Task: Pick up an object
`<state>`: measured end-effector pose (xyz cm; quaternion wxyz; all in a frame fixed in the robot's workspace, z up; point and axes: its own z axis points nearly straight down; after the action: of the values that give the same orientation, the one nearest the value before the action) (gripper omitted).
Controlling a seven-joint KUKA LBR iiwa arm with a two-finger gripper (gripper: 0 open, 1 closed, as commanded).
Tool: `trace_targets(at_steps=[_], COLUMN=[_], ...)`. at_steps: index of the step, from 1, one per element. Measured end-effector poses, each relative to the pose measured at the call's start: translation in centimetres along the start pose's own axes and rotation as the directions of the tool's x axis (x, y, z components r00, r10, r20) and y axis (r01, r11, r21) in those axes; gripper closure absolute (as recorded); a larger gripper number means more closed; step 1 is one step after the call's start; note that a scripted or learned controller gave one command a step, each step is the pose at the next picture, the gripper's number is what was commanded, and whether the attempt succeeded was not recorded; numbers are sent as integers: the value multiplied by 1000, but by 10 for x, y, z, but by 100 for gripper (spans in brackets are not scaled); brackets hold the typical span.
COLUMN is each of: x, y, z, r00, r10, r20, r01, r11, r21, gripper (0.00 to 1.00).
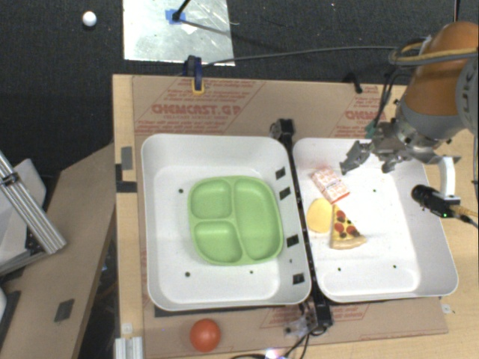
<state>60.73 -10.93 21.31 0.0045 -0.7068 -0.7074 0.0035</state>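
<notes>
We see two white bins side by side in the middle of the frame. The left bin holds a green tray with three sections. It lies flat near the middle of that bin.

The right bin holds three small things, all close to its left side. A small pink and white packet lies highest in the frame. Just below it sits a yellow rounded piece. Next to that — touching its right edge — is a toy pizza slice with red dots on it.

The grey arm with its orange band comes in from the upper right of the frame. Its gripper hangs over the upper part of the right bin, to the right of the packet and a little above it in the frame. Two dark fingers stick out with a gap between them, so the pincer looks spread apart, and nothing is between the fingers. It is apart from all three small things.

Below the left bin, near the bottom edge of the frame, an orange ball rests on the brown board. In the upper left a shiny sheet lies on the dark floor — a little white ball sits to its left.
</notes>
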Motion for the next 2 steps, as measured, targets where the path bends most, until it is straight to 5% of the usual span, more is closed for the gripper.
trace_targets(at_steps=[1, 2], x=[0, 4], y=[3, 3], z=[-7, 34], r00=[1000, 1000], r10=[-2, -1], r20=[1, 2], r01=[2, 1], r11=[1000, 1000], r21=[-13, -12], gripper=[0, 0])
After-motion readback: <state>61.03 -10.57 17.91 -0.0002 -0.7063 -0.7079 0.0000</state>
